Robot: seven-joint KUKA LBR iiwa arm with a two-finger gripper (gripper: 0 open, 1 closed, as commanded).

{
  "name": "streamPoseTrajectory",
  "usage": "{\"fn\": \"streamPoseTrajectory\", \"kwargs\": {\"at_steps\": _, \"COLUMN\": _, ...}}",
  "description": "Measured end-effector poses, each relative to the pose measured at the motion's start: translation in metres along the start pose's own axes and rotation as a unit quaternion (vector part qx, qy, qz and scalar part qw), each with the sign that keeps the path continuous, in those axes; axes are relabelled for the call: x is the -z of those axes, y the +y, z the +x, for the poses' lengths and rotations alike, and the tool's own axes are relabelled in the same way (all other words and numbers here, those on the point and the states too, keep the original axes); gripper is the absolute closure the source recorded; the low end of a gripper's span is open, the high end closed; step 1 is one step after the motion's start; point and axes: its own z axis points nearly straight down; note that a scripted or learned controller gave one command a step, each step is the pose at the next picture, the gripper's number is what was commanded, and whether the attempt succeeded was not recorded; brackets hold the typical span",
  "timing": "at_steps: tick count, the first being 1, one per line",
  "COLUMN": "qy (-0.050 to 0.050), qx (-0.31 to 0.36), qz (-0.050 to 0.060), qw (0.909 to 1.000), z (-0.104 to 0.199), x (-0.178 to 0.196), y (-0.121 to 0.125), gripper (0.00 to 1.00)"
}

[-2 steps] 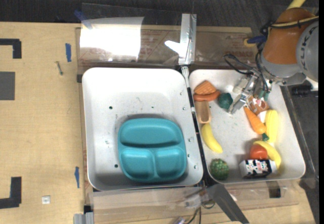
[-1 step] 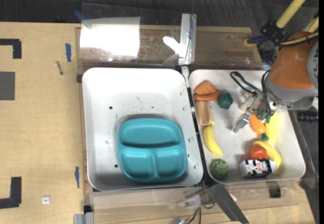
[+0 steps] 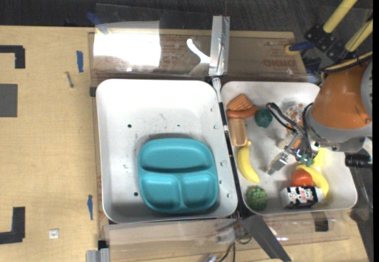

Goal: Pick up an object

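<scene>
Gripper (image 3: 283, 161): low in the right bin (image 3: 346, 198), fingers' state cannot tell, nothing seen held
Objects: banana (image 3: 246, 163) to its left, red toy (image 3: 302, 176) and black-and-white can (image 3: 302, 195) just near-right
Risk: crowded toys may get nudged aside, so the fingers close on nothing

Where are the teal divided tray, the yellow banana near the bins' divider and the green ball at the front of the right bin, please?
teal divided tray (image 3: 176, 173), camera view, on its middle ridge.
banana (image 3: 244, 163), camera view, mid-curve.
green ball (image 3: 256, 196), camera view, on its top.
</scene>
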Motion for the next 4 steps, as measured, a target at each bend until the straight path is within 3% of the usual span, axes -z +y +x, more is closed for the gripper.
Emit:
{"fn": "streamPoseTrajectory", "kwargs": {"at_steps": 1, "qy": -0.004, "qx": 0.012, "qz": -0.002, "qw": 0.9999, "z": -0.057, "x": -0.002, "y": 0.053, "gripper": 0.00}}
{"fn": "streamPoseTrajectory", "kwargs": {"at_steps": 2, "qy": -0.005, "qx": 0.063, "qz": -0.002, "qw": 0.9980, "z": -0.088, "x": -0.002, "y": 0.042, "gripper": 0.00}}
{"fn": "streamPoseTrajectory", "kwargs": {"at_steps": 3, "qy": -0.003, "qx": -0.009, "qz": -0.001, "qw": 1.0000, "z": -0.030, "x": -0.002, "y": 0.001, "gripper": 0.00}}
{"fn": "streamPoseTrajectory", "kwargs": {"at_steps": 4, "qy": -0.007, "qx": -0.008, "qz": -0.004, "qw": 0.9999, "z": -0.032, "x": 0.011, "y": 0.003, "gripper": 1.00}}
